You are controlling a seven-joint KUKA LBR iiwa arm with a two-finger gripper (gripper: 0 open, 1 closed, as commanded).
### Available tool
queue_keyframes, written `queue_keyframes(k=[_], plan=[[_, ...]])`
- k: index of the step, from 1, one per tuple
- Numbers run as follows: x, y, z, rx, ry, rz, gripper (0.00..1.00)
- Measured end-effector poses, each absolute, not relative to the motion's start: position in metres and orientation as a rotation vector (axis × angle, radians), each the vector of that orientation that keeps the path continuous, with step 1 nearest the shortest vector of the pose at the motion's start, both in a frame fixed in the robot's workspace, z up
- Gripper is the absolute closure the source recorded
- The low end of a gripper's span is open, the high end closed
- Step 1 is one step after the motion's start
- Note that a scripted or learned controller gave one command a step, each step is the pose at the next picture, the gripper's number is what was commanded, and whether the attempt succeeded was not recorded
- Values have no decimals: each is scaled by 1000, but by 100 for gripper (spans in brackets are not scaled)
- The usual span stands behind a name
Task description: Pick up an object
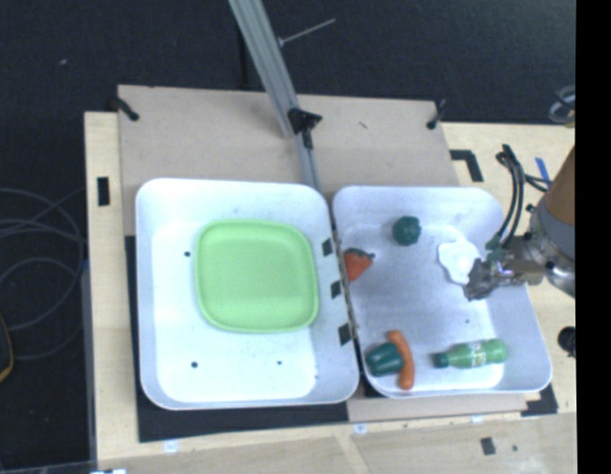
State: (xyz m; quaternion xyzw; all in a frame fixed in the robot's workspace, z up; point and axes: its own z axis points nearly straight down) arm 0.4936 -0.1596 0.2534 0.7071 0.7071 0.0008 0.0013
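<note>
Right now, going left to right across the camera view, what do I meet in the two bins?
Green plate → orange-red toy → dark green ball → white crumpled object → gripper.

One fixed camera above — slanting down on both bins.

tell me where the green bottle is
The bottle lies on its side in the right bin, near its front right corner, beside the carrot.

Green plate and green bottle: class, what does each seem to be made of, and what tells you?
Green plate: probably plastic, matte finish, judging by its even pale colour and soft rounded rim. Green bottle: likely plastic too, slightly glossy, with a light highlight along its side. The blur leaves both uncertain.
</note>
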Motion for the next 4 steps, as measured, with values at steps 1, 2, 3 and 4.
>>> queue_keyframes(k=[1,2,3,4], plan=[[512,-121,250,2217,2226,1,100],[529,-66,258,2216,2227,2,100],[553,-18,248,2218,2226,0,100],[565,42,248,2216,2227,1,100]])
